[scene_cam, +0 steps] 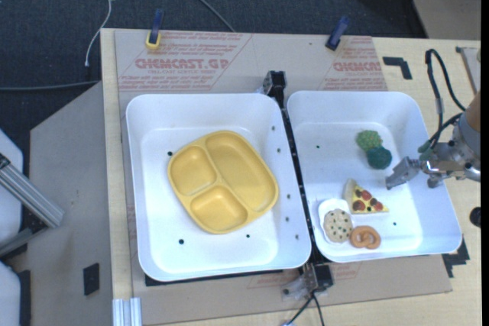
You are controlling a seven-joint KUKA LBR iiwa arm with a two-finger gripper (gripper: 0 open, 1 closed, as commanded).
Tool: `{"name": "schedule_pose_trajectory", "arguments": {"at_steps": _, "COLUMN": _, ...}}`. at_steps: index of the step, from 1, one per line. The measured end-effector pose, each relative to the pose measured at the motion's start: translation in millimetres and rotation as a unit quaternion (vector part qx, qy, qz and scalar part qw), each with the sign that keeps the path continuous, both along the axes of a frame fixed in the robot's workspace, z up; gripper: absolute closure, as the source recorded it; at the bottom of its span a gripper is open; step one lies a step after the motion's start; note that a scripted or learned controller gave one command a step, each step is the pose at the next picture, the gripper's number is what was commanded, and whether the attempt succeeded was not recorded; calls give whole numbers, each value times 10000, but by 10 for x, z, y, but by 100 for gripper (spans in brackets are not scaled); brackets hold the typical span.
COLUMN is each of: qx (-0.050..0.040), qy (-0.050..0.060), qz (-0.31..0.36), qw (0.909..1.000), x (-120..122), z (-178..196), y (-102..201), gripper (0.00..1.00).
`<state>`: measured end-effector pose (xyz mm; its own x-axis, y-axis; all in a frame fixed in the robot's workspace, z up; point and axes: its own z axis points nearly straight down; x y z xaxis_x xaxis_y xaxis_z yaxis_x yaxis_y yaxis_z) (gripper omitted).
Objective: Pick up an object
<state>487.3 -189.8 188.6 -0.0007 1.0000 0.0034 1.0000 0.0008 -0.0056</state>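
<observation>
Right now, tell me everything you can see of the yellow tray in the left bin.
The yellow divided tray looks like moulded plastic, a rounded rectangle with three compartments: one large along its upper right, two smaller ones at left and bottom. It lies flat, turned at an angle, near the middle of the left white bin, resting on the bin's floor. All three compartments look empty, and nothing else touches it.

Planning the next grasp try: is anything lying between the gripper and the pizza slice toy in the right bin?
Nothing visible does. The gripper hangs over bare white floor of the right bin, and the triangular pizza slice toy lies just left and below it with open floor between.
</observation>
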Motion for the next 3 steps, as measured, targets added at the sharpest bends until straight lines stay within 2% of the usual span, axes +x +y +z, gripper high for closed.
{"name": "schedule_pose_trajectory", "arguments": {"at_steps": 2, "qx": 2, "qy": -26, "qz": -8, "qw": 10000, "x": 98, "z": -1031, "y": 60, "gripper": 0}}
{"name": "schedule_pose_trajectory", "arguments": {"at_steps": 3, "qx": 10, "qy": -65, "qz": 3, "qw": 10000, "x": 126, "z": -887, "y": 76, "gripper": 100}}
